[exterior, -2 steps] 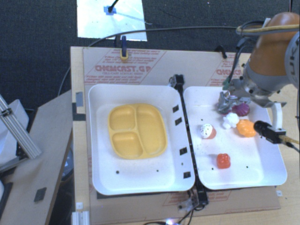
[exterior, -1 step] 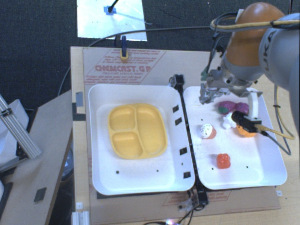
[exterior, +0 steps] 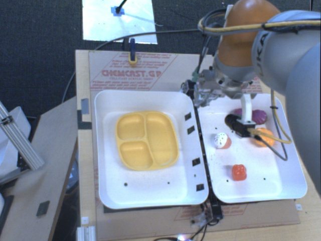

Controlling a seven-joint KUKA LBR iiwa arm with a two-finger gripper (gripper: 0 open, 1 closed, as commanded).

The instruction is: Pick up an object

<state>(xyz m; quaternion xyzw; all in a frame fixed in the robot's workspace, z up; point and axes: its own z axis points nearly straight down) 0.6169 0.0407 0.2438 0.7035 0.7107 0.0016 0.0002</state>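
Red "CHEMCAST GP", apparently, on the brown sheet

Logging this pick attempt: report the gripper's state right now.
Gripper: cannot be told whether open or closed; no object is visibly held.

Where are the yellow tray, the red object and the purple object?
yellow tray (exterior: 161, 134), camera view, floor of its large compartment
red object (exterior: 239, 172), camera view, its middle
purple object (exterior: 260, 116), camera view, its visible right part

Yellow tray, red toy, white bins
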